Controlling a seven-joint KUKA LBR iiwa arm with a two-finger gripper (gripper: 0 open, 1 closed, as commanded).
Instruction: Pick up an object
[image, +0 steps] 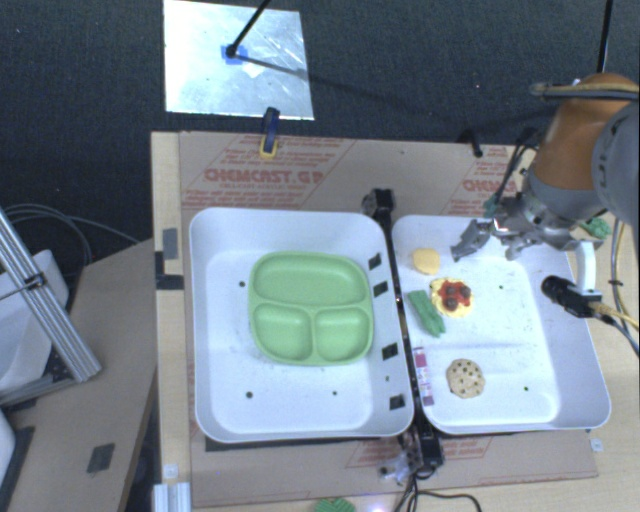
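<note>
Gripper (493, 239) is seen spread, nothing pinched, above right bin (560, 400). Yellow piece (427, 261) lies just below-left of its fingertips; pizza slice (452, 296) nearby. Risk judged: descent offset, fingers straddling nothing or nudging yellow piece aside.

Two white bins (215, 300) sit on a brown board with red letters (262, 175). One holds a light green plate (308, 306). Near the grey gripper (492, 238) lie a pale yellow lump (427, 261), a yellow piece with red spots (452, 296), a green strip (426, 312) and a tan cookie with dark dots (465, 378).
</note>
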